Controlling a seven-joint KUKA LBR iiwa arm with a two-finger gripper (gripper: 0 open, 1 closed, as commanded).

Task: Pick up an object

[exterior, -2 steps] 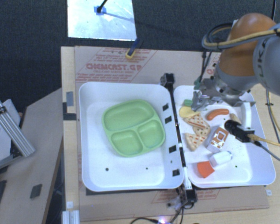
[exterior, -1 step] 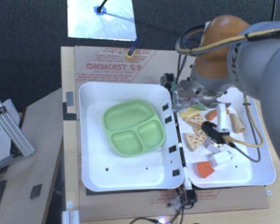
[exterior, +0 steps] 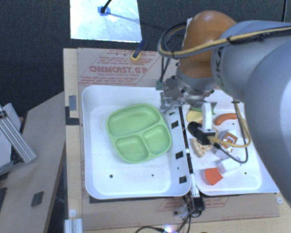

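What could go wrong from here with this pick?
1. The gripper hangs near the rims where the two bins meet; coming down, it might hit them.
2. The green plate is wide and flat, probably hard to pinch.
3. The small things in the right bin lie crowded, so a grasp may slip.

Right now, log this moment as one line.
hand: by bins' divider | left white bin: green three-compartment plastic plate | right white bin: orange block | grip: cannot tell

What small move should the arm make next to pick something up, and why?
Probably slide the gripper toward the right bin: it sits by the divider between the bins, while the orange block lies apart from the other items, likely the easiest target.
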